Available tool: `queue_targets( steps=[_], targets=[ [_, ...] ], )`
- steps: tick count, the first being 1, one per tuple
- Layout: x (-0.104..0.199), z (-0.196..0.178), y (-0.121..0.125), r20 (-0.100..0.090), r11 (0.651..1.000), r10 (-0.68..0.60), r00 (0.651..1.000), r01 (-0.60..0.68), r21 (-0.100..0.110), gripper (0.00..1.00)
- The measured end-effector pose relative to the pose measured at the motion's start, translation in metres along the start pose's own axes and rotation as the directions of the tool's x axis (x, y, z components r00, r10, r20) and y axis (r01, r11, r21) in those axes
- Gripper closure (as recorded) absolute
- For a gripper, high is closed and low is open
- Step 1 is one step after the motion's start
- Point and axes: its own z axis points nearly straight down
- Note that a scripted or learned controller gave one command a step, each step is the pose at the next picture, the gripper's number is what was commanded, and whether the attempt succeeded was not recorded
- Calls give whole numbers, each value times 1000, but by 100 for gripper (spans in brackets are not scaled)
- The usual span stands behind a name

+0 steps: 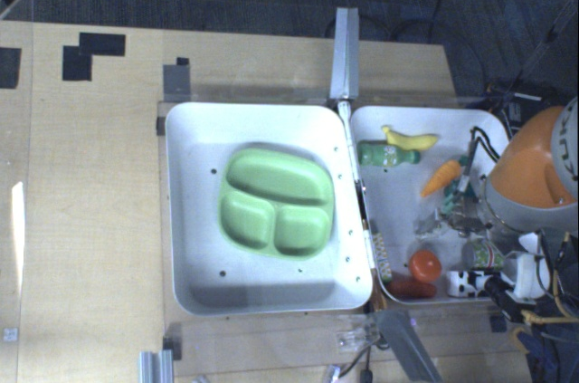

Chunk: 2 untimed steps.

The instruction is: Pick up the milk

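Milk carton [467,282] with cow spots lay at the right bin's [398,191] near edge, beside a tomato [424,265], gripper [461,214] hung above the bin's right side, its grip impossible to tell, green tray [276,202] sat in left bin [190,218], banana [409,138], green bottle [387,155], carrot [440,177] farther back.
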Motion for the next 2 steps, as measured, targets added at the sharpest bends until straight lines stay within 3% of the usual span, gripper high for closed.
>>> queue_targets(
  steps=[1,2],
  targets=[
    [-49,-99,41,3,987,157,988,-157,11,0],
    [-15,-11,6,1,993,117,993,-117,12,0]
  ],
)
